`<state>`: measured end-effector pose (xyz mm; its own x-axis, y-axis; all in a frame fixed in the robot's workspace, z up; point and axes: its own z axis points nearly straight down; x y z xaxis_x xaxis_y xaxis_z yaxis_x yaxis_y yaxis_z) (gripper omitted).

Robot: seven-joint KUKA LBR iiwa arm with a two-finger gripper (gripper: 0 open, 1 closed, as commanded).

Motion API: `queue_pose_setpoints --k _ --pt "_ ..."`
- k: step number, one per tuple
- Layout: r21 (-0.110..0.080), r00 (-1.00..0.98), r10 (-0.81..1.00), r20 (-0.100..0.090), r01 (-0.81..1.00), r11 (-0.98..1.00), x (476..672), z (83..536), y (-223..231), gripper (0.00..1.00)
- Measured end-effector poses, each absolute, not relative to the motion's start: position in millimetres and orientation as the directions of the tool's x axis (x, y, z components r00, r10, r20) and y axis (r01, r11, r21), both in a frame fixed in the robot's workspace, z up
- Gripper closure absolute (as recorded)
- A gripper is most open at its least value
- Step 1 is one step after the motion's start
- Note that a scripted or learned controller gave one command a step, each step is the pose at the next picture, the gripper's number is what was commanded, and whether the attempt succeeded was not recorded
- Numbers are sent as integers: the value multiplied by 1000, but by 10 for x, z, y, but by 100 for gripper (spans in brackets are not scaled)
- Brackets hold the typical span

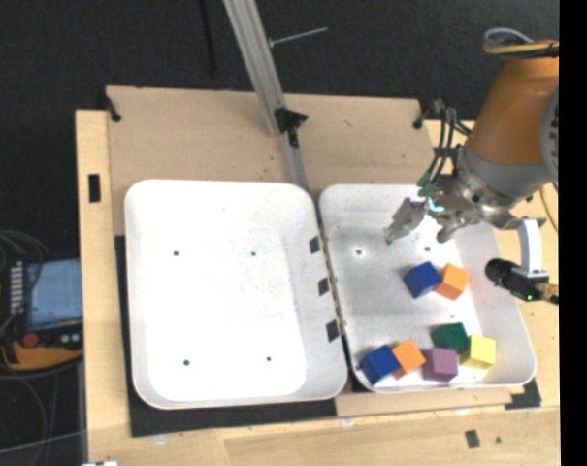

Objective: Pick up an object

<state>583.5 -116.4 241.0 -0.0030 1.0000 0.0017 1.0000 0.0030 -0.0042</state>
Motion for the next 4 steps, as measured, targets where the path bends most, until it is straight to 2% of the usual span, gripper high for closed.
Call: queue_pose_setpoints --k 1,2,3,4 --pt "1 -2 1000 1 1000 2 5843 2436 -1165 0" --pt "-4 2 1000 -3 1000 -2 5901 1974 -1236 0" --pt "-5 2 1000 -2 1000 -2 5790 1430 -1239 0" --pt "6 -2 1000 0 1000 2 5815 1206 -1239 0"
